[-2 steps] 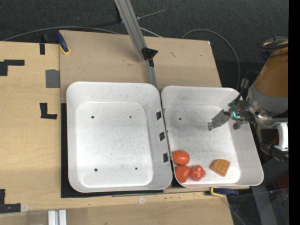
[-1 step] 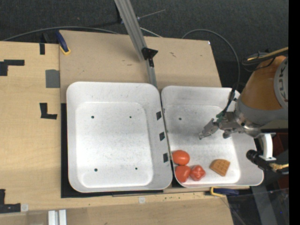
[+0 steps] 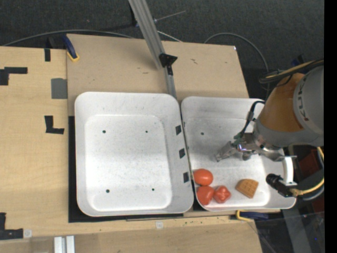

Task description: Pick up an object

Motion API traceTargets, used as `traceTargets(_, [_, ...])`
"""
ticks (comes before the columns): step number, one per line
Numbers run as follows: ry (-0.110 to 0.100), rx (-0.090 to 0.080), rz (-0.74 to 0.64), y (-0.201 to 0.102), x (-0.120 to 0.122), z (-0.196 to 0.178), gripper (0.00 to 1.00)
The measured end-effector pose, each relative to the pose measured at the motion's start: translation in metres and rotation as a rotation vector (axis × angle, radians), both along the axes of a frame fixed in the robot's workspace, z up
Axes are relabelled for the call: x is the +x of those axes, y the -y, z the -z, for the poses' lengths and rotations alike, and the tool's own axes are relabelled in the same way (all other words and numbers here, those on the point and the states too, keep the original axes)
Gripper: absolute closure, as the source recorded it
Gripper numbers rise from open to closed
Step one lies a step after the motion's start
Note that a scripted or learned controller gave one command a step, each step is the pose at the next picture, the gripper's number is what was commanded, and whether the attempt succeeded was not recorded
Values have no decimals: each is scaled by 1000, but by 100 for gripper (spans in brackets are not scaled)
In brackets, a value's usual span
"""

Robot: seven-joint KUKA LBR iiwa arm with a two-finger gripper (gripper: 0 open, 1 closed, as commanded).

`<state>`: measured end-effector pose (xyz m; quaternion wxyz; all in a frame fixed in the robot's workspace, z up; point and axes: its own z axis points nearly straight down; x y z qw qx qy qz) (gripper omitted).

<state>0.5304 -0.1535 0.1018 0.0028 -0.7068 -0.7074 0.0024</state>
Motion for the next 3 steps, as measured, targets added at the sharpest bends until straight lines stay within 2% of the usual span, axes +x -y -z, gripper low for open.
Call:
traceTargets(1, [6, -2, 0, 0, 0, 13, 0])
traceTargets(2, [6, 0, -1, -1, 0, 3, 100])
traceTargets(3, [11, -2, 0, 7, 6, -54, 100])
